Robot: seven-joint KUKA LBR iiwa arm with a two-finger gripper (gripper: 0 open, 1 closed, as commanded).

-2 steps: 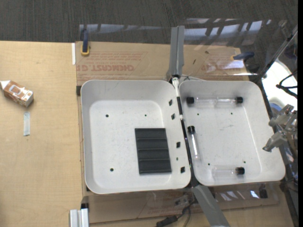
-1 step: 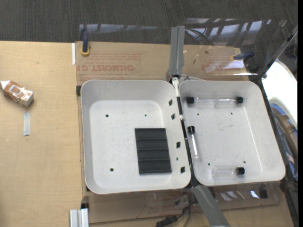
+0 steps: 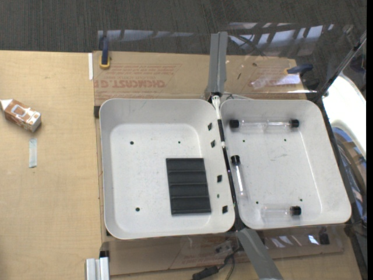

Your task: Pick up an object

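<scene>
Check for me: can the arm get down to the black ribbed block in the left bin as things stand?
Probably yes. The black ribbed block lies flat and alone on the floor of the left bin, away from the walls, with nothing on top of it.

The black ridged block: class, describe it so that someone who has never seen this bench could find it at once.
Look at the two white bins side by side and take the left bin. On its floor, towards the near right part, lies the black ridged block, a flat rectangle with cross grooves. It is the one dark, opaque thing; the right bin holds clear tubes with black caps.
</scene>
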